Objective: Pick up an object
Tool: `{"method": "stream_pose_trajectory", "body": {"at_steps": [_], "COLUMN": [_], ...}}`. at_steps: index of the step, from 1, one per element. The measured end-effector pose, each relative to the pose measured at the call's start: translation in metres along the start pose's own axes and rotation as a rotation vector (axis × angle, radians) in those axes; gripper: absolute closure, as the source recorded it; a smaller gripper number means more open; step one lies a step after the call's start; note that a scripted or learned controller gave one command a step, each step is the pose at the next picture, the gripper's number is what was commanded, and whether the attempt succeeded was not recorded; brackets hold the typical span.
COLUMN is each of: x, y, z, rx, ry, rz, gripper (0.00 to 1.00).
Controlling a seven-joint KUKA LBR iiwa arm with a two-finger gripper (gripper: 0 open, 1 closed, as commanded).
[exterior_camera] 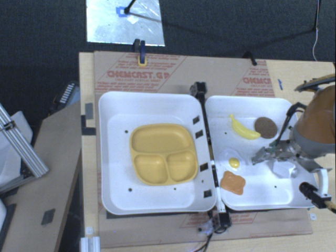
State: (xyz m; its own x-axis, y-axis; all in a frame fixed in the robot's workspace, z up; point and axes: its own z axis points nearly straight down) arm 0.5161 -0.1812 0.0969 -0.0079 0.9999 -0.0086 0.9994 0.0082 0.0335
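Right bin (252,199) | hand (261,157) low, seemingly beside banana (243,128)

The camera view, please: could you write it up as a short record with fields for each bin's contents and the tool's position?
left bin: yellow divided tray, three compartments
right bin: banana, brown round item, small yellow item, orange item
tool: low over the right bin, right of the small yellow item
held: nothing seen between the fingers
arm: enters from the right edge
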Motion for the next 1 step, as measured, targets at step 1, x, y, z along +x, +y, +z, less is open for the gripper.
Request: {"method": "stream_pose_trajectory", "body": {"at_steps": [1], "x": [-0.0002], "y": [-0.0004], "z": [-0.0072], "rx": [0.002], "ry": [-0.001], "rz": [0.0], "gripper": [1.0]}}
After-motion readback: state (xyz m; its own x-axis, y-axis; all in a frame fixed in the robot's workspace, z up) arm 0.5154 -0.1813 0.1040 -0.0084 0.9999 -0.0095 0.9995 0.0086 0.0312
